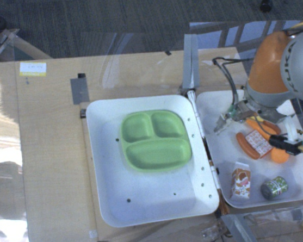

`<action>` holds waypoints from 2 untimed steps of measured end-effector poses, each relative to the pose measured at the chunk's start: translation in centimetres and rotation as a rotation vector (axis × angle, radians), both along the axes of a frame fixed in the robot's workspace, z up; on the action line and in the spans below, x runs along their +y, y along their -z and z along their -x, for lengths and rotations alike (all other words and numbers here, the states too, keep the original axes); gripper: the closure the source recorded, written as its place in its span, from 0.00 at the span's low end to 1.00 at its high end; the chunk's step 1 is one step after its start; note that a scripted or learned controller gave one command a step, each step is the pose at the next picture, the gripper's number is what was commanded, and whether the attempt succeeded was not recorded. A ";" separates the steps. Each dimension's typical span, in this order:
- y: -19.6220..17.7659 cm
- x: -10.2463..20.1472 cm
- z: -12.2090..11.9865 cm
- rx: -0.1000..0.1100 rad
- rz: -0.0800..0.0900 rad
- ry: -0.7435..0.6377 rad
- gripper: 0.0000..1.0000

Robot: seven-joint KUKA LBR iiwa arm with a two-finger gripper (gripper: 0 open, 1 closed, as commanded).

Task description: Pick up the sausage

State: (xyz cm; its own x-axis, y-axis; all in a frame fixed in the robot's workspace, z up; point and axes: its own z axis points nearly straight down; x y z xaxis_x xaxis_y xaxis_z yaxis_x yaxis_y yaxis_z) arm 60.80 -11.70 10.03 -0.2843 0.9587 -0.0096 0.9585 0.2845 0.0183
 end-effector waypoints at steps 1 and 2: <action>1.2 -1.7 4.1 0.008 -0.001 -0.025 0.00; 0.0 -1.6 3.8 -0.002 0.002 -0.027 1.00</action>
